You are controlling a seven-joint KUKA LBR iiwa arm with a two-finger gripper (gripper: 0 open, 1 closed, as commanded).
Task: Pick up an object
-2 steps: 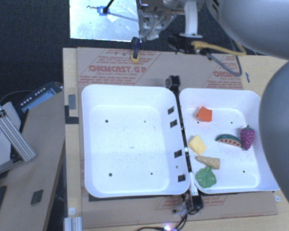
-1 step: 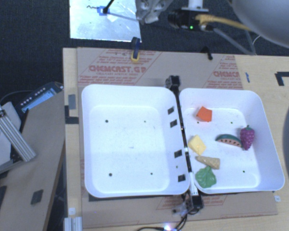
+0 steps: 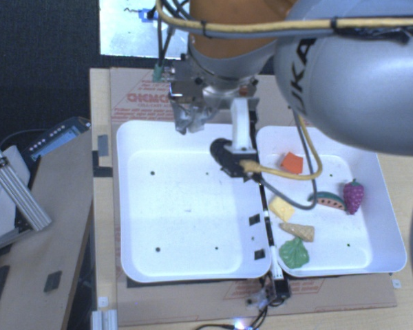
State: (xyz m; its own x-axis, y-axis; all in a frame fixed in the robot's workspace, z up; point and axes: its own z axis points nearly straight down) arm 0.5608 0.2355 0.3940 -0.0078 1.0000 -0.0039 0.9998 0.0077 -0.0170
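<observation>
My gripper (image 3: 188, 120) hangs over the far edge of the left bin (image 3: 186, 212), well above its floor, and I see nothing under it. The toys all lie in the right bin (image 3: 351, 249). An orange block (image 3: 292, 162) sits at the back. Purple grapes (image 3: 354, 196) lie beside a watermelon slice (image 3: 328, 200) at the right. Along the bin's left side run a yellow cheese wedge (image 3: 281, 209), a tan cone (image 3: 299, 232) and a green leafy piece (image 3: 294, 253). The arm's bulk hides the far part of the right bin.
The two bins meet at a ridge (image 3: 265, 218) with black clips. A cardboard sheet (image 3: 134, 102) lies under the bins. A metal rail (image 3: 14, 194) and a dark device (image 3: 55, 137) stand off the bench at the left.
</observation>
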